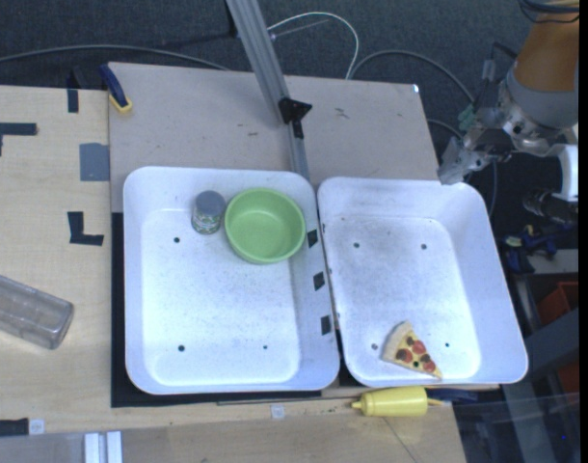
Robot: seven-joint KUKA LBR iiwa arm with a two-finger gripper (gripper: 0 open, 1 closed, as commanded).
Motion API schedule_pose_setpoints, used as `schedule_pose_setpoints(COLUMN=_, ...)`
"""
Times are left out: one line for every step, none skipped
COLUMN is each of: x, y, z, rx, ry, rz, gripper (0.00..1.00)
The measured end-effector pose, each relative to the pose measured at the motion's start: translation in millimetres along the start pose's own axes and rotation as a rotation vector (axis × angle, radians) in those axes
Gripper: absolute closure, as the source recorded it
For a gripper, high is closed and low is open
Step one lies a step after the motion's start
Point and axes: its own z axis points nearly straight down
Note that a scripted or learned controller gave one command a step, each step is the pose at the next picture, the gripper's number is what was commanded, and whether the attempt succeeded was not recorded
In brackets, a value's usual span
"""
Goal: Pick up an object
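A pizza slice toy (410, 349) lies near the front of the right bin (467, 210). In the left bin (149, 287) a green bowl (265, 225) sits at the back, with a small grey can (208, 211) touching its left side. The arm's gripper (455, 160) hovers at the right bin's back right corner, outside its rim and far from all the objects. Nothing shows between its fingers.
A yellow mustard bottle (394, 402) lies on the bench just in front of the right bin. A clear plastic container (22, 309) rests at the far left. A grey metal pole (262, 51) slants down to the bins' back edge. Cables trail behind the bench.
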Motion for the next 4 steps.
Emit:
schedule_pose_setpoints(x=44, y=-16, z=16, rx=0.009, ry=0.002, rz=-0.002, gripper=1.0)
schedule_pose_setpoints(x=99, y=-47, z=25, rx=0.01, ry=0.003, rz=-0.003, gripper=1.0)
schedule_pose_setpoints(x=137, y=-69, z=34, rx=0.011, ry=0.003, rz=-0.002, gripper=1.0)
schedule_pose_setpoints(x=191, y=-86, z=36, rx=0.01, ry=0.003, rz=-0.004, gripper=1.0)
